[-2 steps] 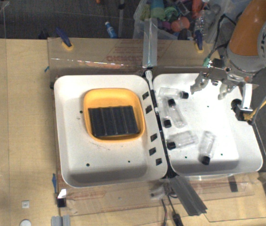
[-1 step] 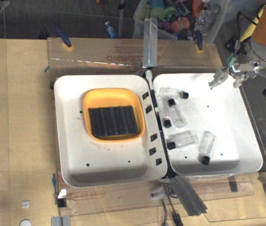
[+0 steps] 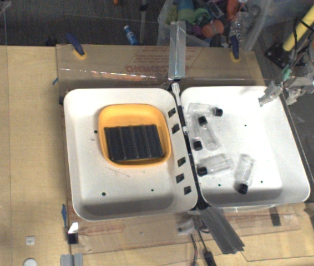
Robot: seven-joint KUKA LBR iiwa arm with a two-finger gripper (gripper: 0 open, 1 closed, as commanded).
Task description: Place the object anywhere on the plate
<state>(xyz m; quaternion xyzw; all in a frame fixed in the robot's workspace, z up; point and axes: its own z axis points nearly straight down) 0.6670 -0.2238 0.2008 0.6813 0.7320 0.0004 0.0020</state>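
An orange plate (image 3: 132, 114) lies in the left bin (image 3: 85, 182). A dark ribbed rectangular block (image 3: 133, 142) rests flat on the plate's near half. Several clear plastic vials with black caps lie loose in the right bin (image 3: 268, 143): one (image 3: 203, 110) near the back left, one (image 3: 207, 133) below it, one (image 3: 214, 164) by the divider and one (image 3: 244, 172) near the front. My gripper (image 3: 277, 92) hovers over the right bin's back right corner, apart from every vial, with nothing visibly in it.
A black toothed divider (image 3: 180, 148) runs between the two bins. Beyond the bench, a clear tub of coloured toys (image 3: 215, 7) stands at the back. Cables and a yellow tube (image 3: 312, 15) hang by the arm at the right.
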